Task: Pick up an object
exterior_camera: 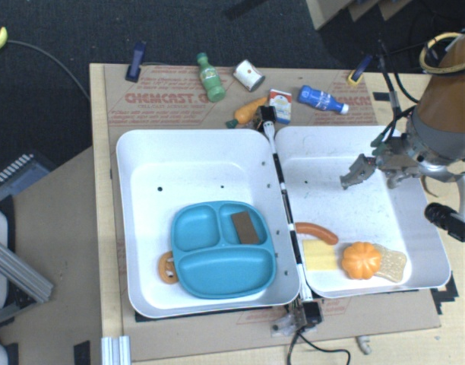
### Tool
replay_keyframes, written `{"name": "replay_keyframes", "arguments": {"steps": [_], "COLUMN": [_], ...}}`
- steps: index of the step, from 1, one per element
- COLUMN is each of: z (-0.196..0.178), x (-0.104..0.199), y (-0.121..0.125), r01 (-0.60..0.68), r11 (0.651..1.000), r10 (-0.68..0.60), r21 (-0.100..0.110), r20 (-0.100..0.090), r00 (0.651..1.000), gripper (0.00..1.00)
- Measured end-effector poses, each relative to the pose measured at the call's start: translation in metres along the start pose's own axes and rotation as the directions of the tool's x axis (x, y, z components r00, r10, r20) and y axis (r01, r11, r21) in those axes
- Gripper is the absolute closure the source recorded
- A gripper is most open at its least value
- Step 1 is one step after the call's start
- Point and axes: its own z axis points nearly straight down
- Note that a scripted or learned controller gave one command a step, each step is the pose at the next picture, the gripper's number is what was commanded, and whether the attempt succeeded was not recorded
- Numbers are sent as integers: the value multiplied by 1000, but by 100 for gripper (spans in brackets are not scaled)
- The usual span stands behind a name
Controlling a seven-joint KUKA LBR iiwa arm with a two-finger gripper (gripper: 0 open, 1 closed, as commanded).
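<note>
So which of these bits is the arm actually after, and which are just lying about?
Likely in play, right bin near the gripper: orange pumpkin, sausage, yellow slice, pale cracker.

Lying about: blue tray, green bottle, blue bottle, small carton.

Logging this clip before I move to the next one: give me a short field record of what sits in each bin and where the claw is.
left bin: blue three-compartment plastic tray with a brown block in its upper right compartment; small brown pretzel at the tray's left edge
right bin: orange toy pumpkin, red-orange sausage, yellow cheese slice, pale bread slice, all near the front
claw: claw above the right bin's bare middle, holding nothing
</note>
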Motion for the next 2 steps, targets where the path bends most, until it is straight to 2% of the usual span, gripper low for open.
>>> {"name": "replay_keyframes", "arguments": {"steps": [1, 2], "z": [54, 108], "x": [-87, -61], "y": [-66, -51], "r01": [-4, 1], "r11": [1000, 1000], "r10": [4, -1], "r21": [3, 2], "r20": [2, -1], "r00": [1000, 1000], "gripper": [0, 0]}}
